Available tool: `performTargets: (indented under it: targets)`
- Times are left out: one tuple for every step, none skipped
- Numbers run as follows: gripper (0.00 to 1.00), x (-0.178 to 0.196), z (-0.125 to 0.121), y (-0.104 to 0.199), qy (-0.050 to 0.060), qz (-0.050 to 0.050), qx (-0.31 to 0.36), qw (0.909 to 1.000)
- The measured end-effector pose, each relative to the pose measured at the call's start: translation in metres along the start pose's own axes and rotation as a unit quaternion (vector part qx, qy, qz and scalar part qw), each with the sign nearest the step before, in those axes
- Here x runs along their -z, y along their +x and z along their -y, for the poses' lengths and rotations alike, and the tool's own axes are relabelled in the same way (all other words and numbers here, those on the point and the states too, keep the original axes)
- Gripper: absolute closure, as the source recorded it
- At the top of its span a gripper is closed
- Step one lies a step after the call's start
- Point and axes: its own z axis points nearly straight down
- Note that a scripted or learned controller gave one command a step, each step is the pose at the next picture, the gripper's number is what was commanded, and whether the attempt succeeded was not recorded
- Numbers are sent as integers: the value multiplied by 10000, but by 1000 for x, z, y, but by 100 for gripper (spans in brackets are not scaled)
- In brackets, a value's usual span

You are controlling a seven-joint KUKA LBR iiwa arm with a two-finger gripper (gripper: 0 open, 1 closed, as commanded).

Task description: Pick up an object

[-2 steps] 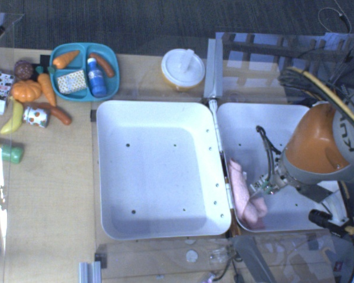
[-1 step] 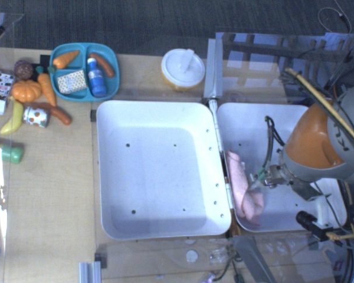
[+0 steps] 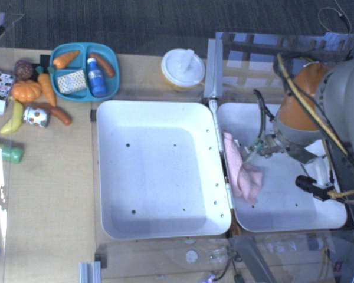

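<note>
Item: crumpled pink cloth [image 3: 241,171], lying against the left wall of the right shallow white bin [image 3: 295,217]. Pincer [image 3: 252,151] low over the cloth's upper part; whether spread or pressed together cannot be told.

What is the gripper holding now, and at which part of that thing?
It cannot be told. The gripper is at the upper right edge of the crumpled pink cloth in the right white bin, but a grasp is not visible.

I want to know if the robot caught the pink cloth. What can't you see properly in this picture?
- Gripper fingers: too small and blurry in the camera view to tell open or shut.
- Pink cloth: whether it is gripped is unclear.
- Right bin: far side hidden under the arm.
</note>
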Motion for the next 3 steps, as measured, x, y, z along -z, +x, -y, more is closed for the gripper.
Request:
performTargets:
  targets:
    - [0,-11,84,14,-60,25,-88,9999]
    - [0,65,25,-41,2,1,-90,10000]
    - [100,75,23,-40,-7,7,-53,10000]
